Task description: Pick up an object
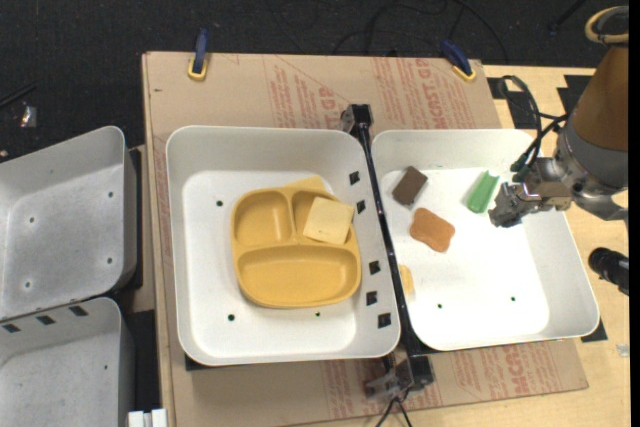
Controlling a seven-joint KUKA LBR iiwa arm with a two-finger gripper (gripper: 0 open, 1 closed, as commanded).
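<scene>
Since the arm (600, 125) reaches in from the right, it hangs over the right bin's (500, 315) far-right corner; that bin looks like the pick side.

Bench: cardboard sheet (300, 85) under both bins, held by two clamps (199, 55) at its far edge, presumably to stop it sliding. A black divider strip (380, 225) runs between the bins where their rims meet.

Left bin (200, 315): a yellow sectioned tray (290, 270) sits mid-bin, a pale yellow block (327, 220) resting in its far-right compartment, slightly overlapping the rim between sections. Well apart from the tool, so not the likely target.

Right bin: three loose candidates grouped in the far-left part. Orange piece (432, 230) lies flat, nearest centre. Brown block (409, 185) just beside it, farther left and toward the far wall. Green piece (482, 192) lies on a slant, just beside the gripper. A small yellowish bit (405, 278) pokes out at the divider, mostly hidden.

Gripper (508, 210): low over the bin floor just right of the green piece. Can't tell whether it's spread or clenched, too dark and small. Nothing visibly in its grasp; the green piece lies clear of it to the left.

Judgement: green piece is the probable pick, nothing lifted yet. Risk: it sits angled, so a closing tool may nudge it rather than seat on it.
</scene>
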